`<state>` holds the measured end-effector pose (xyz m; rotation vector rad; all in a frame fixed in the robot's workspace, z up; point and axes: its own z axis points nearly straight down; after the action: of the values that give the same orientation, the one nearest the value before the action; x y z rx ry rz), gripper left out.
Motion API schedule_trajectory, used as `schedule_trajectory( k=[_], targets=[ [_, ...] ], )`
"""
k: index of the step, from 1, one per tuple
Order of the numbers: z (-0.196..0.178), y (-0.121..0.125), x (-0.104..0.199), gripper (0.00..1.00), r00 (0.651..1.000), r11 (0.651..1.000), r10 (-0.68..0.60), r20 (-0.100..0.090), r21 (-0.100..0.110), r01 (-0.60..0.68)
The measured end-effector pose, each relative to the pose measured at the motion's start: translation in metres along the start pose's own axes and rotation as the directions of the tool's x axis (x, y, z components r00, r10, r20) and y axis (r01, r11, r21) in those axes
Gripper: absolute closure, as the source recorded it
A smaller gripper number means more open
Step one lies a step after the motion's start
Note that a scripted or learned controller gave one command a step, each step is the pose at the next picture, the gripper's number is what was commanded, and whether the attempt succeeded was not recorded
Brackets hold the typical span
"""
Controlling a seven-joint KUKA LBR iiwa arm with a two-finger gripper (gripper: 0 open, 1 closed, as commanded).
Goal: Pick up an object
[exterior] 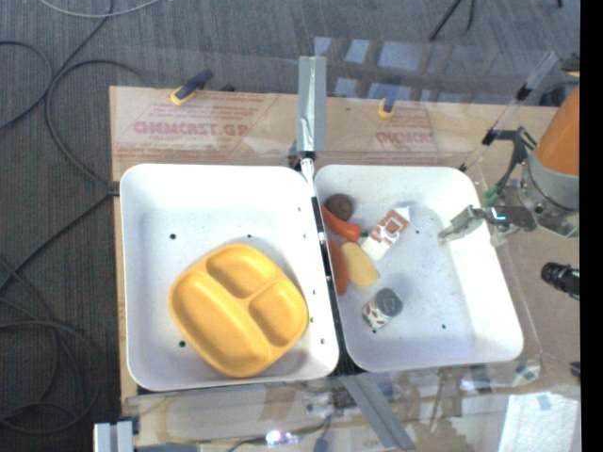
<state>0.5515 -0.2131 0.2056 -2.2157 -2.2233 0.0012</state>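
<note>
Right now you have the tool (464,224) hanging over the right-hand edge of the right bin (490,337), reaching in from the right side of the camera view; you cannot tell from this angle whether its fingers stand apart or together, and nothing shows between them. Behind it you can see the grey wrist and the orange band (570,135) of the arm at the frame's edge. The things you could pick lie well apart from the tool, gathered toward the left side of that same bin: a dark brown round piece (339,205) near the upper left corner, a red-orange carrot-like piece (340,225) just below it along the left wall, a pale yellow potato-like piece (359,264) touching or nearly touching the red one, a small white and red carton (388,228) just to the right of them, and a small grey and white can (382,307) lying lower down, apart from the cluster. In the left bin (151,205) you have a yellow divided plate (239,309) resting toward the lower right corner, tilted slightly against the bin floor. Both bins sit side by side on the bench (188,125), which is covered by a brown sheet with faint red lettering.
</note>
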Motion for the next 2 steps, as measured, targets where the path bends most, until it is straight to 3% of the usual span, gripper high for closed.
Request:
schedule_trajectory(
  k=[1, 2],
  targets=[
    [0.079, 0.079, 0.057, 0.0, 0.999, 0.999, 0.036, 0.003, -0.018, -0.036],
    [0.116, 0.089, 0.076, 0.0, 0.997, 0.997, -0.08, 0.008, -0.007, 0.08]
  ],
)
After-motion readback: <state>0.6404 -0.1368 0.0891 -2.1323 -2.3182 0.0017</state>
